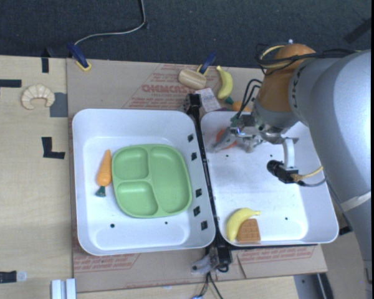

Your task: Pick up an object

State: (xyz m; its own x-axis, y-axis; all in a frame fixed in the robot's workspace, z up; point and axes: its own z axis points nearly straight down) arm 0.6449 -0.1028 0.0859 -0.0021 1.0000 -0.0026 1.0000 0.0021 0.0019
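Note:
My gripper (242, 134) is low over the far left part of the right bin (299, 210), under the orange wrist band. A small orange-red object (222, 138) lies on the bin floor just left of the gripper, touching it or very close to it; I cannot tell whether it is held. A yellow banana (239, 218) and a brown cracker-like piece (250, 232) lie at the near edge of the right bin. In the left bin (93, 129) an orange carrot (104, 168) lies beside a green divided plate (153, 180).
Beyond the bins on the cardboard lie a second banana (224, 82), a bread roll (191, 78) and a small packet (206, 98). A croissant (37, 96) sits far left on the bench. A black cable plug (282, 170) hangs over the right bin.

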